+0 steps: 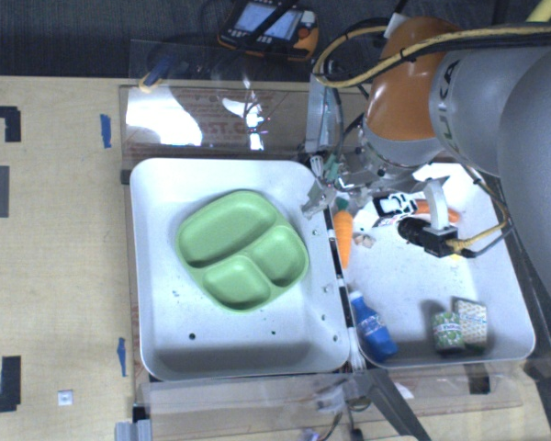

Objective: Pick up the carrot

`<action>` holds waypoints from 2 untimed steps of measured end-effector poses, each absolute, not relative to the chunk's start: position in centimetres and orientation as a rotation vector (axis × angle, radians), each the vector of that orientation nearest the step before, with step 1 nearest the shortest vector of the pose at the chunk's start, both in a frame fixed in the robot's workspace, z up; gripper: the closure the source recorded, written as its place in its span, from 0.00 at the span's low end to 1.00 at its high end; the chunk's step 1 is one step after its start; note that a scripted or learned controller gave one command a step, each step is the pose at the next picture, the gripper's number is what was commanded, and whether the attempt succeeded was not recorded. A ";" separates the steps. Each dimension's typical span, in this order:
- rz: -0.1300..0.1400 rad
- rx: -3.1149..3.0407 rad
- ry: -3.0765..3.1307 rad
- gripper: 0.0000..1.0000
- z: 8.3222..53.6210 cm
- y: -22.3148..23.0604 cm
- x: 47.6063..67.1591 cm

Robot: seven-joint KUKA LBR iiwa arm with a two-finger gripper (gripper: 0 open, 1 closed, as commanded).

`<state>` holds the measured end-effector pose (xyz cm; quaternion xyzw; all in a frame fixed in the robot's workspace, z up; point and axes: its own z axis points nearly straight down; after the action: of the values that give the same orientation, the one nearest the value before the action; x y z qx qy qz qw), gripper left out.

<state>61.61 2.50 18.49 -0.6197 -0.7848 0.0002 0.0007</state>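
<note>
The carrot [343,235] is orange and lies lengthwise along the left wall of the right bin [505,338], its top end pointing toward the far side. My gripper [333,191] hangs just over that top end, close to the divider between the two bins. The grey arm with its orange band comes in from the upper right and covers the far part of the right bin. The view does not make clear whether the carrot is gripped; it looks to be resting on the bin floor.
A green divided plate [243,246] fills the middle of the left bin [156,200]. In the right bin, a blue bottle [372,327] lies near the front left and a green-and-white patterned packet [461,325] sits at the front right.
</note>
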 end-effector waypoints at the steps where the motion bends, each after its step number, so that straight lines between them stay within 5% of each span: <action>1: 0.002 -2.123 -2.313 0.00 18.4 0.2 56.5; 2: -0.001 -2.231 -2.215 0.00 18.5 1.5 60.2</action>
<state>60.21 1.47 18.45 -0.7096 -0.7046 -0.0003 -0.0008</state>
